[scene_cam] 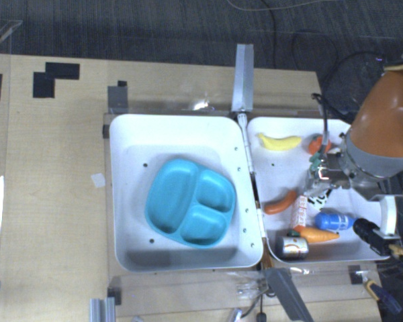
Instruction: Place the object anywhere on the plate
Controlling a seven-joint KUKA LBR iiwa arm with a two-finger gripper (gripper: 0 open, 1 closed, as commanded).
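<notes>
Gripper sits in the right bin; can't tell its state. The hot dog lies just left of it, angled, well right of the blue plate.

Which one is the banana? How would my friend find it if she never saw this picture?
Look at the right-hand white bin, the one full of toys next to the bin with the blue plate. Go to its far edge, near the top left corner. The banana lies there, the only plain yellow, curved thing, set apart from the orange and red toys.
</notes>
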